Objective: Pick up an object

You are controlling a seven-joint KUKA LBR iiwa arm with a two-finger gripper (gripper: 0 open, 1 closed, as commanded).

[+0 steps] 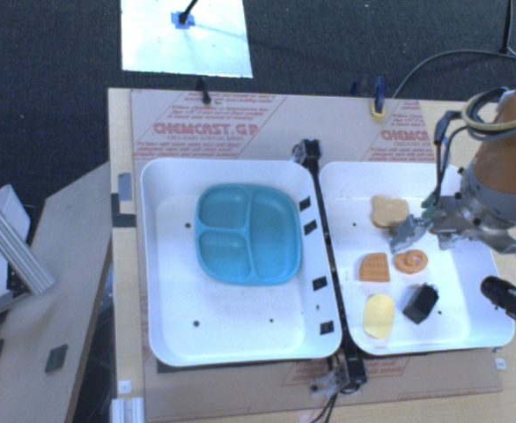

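Likely light, stiff toy food: orange round piece [410,261] just below gripper [408,233]; grasp across edges. Jaw opening: cannot tell.

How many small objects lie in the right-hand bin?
5: tan toast-shaped piece at the back, round orange piece, square orange waffle, pale yellow piece, black block. The arm may hide others.
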